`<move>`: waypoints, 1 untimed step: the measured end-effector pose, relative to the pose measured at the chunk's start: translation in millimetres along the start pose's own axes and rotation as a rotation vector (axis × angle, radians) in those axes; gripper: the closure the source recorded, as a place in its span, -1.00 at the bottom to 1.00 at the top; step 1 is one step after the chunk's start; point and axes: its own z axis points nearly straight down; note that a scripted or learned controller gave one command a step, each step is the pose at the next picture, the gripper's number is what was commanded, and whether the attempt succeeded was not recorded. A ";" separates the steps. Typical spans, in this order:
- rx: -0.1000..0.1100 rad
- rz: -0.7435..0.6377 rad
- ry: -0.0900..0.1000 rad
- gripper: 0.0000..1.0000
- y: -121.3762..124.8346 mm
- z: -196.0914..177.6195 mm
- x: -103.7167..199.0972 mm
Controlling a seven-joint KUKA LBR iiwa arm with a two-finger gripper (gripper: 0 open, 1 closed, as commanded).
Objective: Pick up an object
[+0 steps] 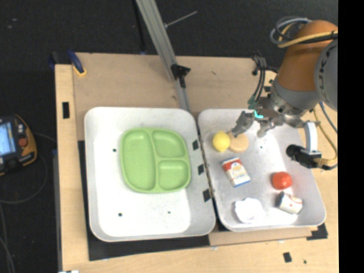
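The two-finger gripper [253, 125] hung with its grey fingers [244, 121] spread apart, one toward the left and one toward the right, and nothing sat between them. The left fingertip hovered just above the round tan biscuit-like piece [239, 144], though whether it touched could not be told. The grey arm with its orange band [298, 61] reached in from the right, the wrist bent down over the back edge of the right white bin [298, 223]. Just beside the tan piece, touching it, lay the yellow lemon-shaped ball [221, 141]. Nearer the front of that bin lay a small red-and-white carton [235, 172], a red tomato-like ball [281, 180], a crumpled white object [249, 210] and a small white-and-red container [289, 203] on its side. The left white bin [102, 169] held a light green divided plastic tray [154, 160].
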 end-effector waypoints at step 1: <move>-0.002 0.000 0.000 -1.00 0.6 -1.1 0.0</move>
